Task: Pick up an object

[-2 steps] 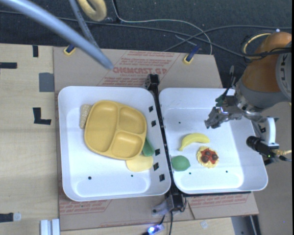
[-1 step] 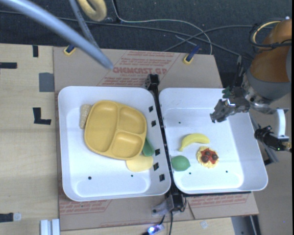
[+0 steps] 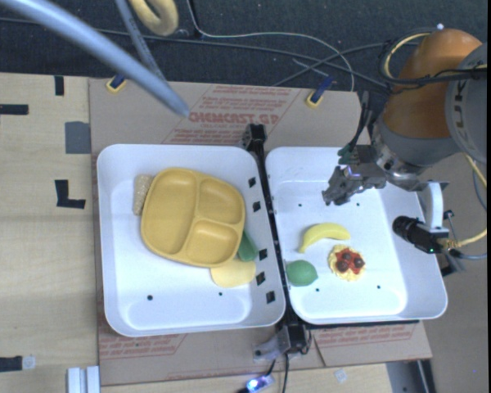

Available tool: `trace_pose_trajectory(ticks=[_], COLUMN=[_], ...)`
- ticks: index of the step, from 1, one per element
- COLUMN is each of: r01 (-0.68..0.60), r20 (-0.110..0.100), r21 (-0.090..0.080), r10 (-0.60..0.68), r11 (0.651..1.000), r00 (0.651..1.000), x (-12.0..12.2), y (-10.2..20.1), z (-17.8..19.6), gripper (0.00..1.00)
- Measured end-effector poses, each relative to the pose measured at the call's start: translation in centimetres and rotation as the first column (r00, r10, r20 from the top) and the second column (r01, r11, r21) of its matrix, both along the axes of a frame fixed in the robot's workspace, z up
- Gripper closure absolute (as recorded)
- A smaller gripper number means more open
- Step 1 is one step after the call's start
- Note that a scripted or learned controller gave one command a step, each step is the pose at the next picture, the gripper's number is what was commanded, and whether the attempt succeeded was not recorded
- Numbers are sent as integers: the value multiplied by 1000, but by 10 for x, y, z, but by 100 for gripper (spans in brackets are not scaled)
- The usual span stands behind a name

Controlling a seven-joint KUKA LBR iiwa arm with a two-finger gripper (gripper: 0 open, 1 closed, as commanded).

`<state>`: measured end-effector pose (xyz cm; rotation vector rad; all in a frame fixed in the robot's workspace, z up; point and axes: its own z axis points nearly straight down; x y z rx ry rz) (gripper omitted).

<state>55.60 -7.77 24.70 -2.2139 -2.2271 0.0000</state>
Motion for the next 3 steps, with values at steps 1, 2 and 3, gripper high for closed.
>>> trace_pose_trajectory(ticks=[1,2,3], r01=[0,0,-1], r20=[-1,-2,-1], r21=[0,-1,-1], r10=[0,0,1], r11=[1000,1000,1000], r00=[1000,1000,1000], x=[0,11,22], y=[53,104,165], z=[-2,-18,-27], gripper=[100,100,100])
